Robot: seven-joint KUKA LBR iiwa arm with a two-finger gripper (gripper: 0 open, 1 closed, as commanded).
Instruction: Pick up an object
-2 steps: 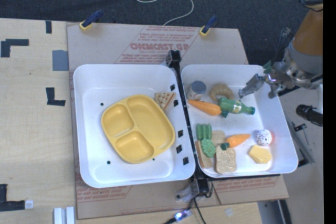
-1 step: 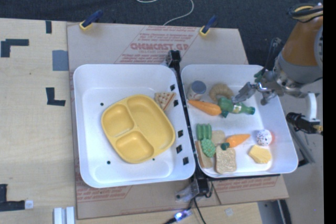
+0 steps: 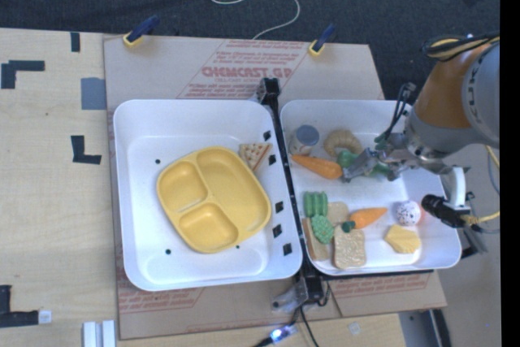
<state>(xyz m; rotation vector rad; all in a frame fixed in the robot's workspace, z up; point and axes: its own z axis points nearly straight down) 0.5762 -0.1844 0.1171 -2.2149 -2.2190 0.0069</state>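
Camera view: we see the gripper [image 3: 363,166] low in the right bin [image 3: 367,108], near its middle, beside the orange carrot [image 3: 318,166]. We cannot tell its state. We advise centring squarely over the carrot before any closing, clear of neighbouring toys.

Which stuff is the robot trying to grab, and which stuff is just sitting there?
For the job:
- gripper
- toy carrot next to it
- other toy food in the right bin: small carrot, bread slice, cheese

Just sitting there:
- yellow tray in the left bin
- cracker
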